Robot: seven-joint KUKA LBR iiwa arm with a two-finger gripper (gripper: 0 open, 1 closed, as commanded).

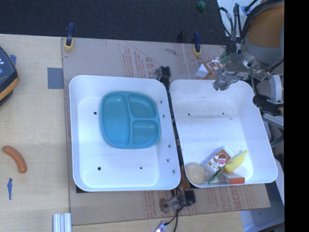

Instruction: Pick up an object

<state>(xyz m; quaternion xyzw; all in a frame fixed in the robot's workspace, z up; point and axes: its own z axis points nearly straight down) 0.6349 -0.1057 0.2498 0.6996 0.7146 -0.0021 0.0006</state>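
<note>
My gripper [222, 83] hangs over the far rim of the right bin [217, 124], well away from the objects. Those lie heaped in that bin's near right corner: a yellow banana [235, 161], a small white and red box [217, 161], a pale round disc [196, 173], and a small orange block [235, 180]. A blue divided plate [130, 119] rests in the left bin [87, 158]. Nothing shows between the gripper's fingers.
A toy sausage [15, 159] lies on the bench to the left of the bins. A dark device [6, 76] sits at the left edge. Clamps [69, 36] hold the cardboard under the bins. A small printed card [208, 67] lies behind the right bin.
</note>
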